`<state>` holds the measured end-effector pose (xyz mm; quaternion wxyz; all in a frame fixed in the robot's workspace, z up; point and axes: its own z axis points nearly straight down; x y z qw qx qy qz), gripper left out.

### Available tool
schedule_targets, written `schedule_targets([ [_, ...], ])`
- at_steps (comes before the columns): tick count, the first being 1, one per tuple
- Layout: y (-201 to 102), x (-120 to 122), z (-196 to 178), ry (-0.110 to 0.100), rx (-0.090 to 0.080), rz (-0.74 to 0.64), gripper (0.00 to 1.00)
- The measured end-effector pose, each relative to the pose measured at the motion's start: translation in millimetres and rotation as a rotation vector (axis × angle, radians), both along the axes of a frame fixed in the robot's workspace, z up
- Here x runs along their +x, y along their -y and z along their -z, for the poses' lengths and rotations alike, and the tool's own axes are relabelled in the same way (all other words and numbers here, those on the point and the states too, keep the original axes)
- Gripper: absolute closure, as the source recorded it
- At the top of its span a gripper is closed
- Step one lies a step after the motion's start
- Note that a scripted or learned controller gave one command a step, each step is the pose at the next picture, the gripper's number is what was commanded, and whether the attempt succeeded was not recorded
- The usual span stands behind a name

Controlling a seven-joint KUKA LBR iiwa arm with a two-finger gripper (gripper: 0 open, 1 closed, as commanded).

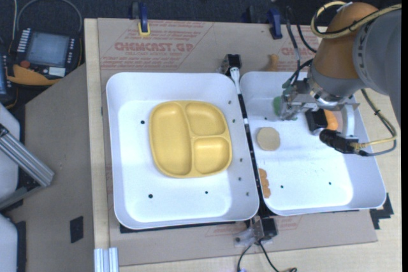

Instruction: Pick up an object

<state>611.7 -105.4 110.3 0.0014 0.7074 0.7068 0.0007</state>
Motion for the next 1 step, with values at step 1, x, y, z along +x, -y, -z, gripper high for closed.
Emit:
schedule_targets([
  [1, -6.1, -0.9, -45.5, 0.003, 0.0, -0.002, 1.0],
])
